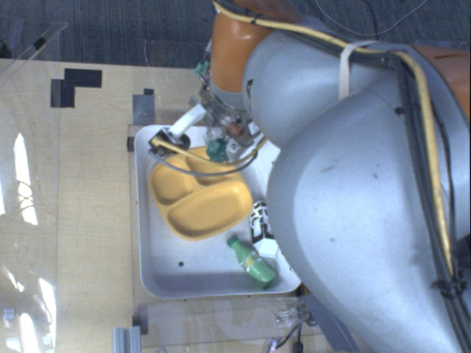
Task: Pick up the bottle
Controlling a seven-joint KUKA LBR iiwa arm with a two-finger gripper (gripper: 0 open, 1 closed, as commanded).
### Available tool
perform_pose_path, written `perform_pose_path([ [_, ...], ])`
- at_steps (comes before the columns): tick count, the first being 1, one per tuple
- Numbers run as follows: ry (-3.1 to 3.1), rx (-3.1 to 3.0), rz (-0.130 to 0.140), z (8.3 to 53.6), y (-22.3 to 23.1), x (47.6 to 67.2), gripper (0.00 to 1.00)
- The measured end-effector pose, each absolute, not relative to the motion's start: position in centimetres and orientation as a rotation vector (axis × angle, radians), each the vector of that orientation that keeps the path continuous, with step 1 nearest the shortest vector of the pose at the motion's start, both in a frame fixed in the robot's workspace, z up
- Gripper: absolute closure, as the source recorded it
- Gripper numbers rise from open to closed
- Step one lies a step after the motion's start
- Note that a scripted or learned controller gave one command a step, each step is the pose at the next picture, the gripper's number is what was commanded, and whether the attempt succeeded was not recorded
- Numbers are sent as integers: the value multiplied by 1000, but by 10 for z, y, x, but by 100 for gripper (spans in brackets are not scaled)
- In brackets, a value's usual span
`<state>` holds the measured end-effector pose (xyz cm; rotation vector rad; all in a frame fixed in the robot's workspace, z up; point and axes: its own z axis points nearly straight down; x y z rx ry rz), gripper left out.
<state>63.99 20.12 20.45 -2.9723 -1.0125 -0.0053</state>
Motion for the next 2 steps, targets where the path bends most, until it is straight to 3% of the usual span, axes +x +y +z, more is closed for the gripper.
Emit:
perform_pose_path([
  [1, -665, -3067, -7, 166, 234, 630, 100],
  [2, -487, -3101, -3, 136, 196, 592, 100],
])
